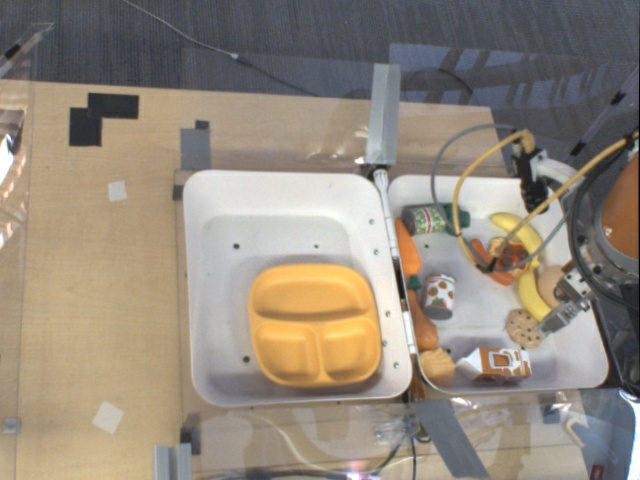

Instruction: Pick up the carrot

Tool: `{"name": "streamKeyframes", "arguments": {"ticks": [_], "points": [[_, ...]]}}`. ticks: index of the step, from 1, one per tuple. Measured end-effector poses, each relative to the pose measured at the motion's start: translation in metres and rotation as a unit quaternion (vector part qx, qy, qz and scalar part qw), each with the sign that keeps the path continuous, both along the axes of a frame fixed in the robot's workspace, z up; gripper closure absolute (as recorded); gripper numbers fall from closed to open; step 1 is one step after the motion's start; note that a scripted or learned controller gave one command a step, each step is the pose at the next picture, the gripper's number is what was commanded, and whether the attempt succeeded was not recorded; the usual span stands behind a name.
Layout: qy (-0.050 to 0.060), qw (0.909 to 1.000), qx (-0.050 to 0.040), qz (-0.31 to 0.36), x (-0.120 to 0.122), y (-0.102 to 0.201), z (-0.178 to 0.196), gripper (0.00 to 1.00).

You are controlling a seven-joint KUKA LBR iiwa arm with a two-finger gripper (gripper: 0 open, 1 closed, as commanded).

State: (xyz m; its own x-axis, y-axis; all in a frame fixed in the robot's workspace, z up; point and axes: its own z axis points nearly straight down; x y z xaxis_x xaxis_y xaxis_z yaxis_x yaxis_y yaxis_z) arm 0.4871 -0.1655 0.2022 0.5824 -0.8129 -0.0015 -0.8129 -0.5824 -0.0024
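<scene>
The yellow tray [315, 335] lies in the left bin [210, 268]. The carrot [407, 249] lies along the left wall of the right bin [590, 368], away from the clutter. The gripper [562, 311] hovers near the banana [530, 293], well apart from it; I cannot tell its jaws.

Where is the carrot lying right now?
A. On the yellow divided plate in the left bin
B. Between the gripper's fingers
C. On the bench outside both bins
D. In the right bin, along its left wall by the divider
D: the carrot lies lengthwise in the right bin, against its left wall, well apart from the gripper on the bin's far right side.
</scene>
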Motion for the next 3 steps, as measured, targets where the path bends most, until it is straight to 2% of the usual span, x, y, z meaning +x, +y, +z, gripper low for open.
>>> {"name": "streamKeyframes", "arguments": {"ticks": [1, 2, 3], "points": [[-0.004, 0.9921, -0.0021, 0.125, 0.002, -0.005, 0.106, 1.0], [-0.006, 0.9548, -0.0033, 0.297, 0.012, -0.035, 0.163, 1.0], [0.0, 0.9299, 0.0033, 0.368, 0.009, -0.002, 0.035, 1.0]]}}
